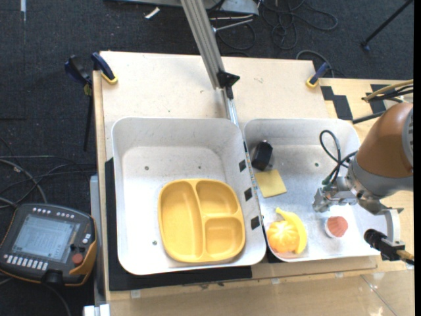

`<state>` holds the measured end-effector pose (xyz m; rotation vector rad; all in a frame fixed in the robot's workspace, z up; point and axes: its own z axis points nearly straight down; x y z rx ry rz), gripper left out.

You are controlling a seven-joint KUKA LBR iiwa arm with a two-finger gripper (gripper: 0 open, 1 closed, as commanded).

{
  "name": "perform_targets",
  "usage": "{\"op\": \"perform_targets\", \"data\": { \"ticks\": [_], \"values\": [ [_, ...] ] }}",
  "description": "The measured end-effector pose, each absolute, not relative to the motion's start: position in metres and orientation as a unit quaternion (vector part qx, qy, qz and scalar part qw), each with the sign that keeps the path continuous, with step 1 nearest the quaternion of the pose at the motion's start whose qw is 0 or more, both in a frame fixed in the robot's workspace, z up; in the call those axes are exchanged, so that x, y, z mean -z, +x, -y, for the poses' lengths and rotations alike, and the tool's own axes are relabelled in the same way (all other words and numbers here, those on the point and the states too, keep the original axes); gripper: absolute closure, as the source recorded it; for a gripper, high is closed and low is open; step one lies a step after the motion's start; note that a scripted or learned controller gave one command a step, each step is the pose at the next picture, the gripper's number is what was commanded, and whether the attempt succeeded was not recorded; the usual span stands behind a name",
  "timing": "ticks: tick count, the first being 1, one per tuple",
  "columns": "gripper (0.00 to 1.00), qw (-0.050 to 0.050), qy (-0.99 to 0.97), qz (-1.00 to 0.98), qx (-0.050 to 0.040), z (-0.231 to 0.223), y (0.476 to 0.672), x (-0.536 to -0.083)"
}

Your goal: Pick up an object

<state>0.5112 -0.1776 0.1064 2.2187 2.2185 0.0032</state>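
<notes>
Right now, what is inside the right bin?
The right bin holds a black object, a yellow sponge, a yellow-orange toy and a red object. The arm covers its right side.

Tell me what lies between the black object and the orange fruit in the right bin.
In the camera view, a flat yellow square lies between the black object and the orange fruit, on the right bin's floor.

you've got four candidates in the right bin: a small pink round piece (337, 226) near the right wall, a peeled yellow-orange fruit (287, 234) at the near left corner, a flat yellow square (271, 184) mid-left, a black block (262, 155) farther back.
</notes>
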Motion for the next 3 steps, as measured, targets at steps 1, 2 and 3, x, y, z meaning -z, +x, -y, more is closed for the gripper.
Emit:
{"op": "perform_targets", "data": {
  "ticks": [1, 2, 3],
  "values": [
    [1.00, 0.003, 0.706, -0.708, -0.0012, 0.179, 0.522, -0.155],
    [1.00, 0.003, 0.706, -0.708, -0.0012, 0.178, 0.526, -0.198],
    [1.00, 0.002, 0.706, -0.708, -0.0009, 0.178, 0.527, -0.225]
  ]
}}
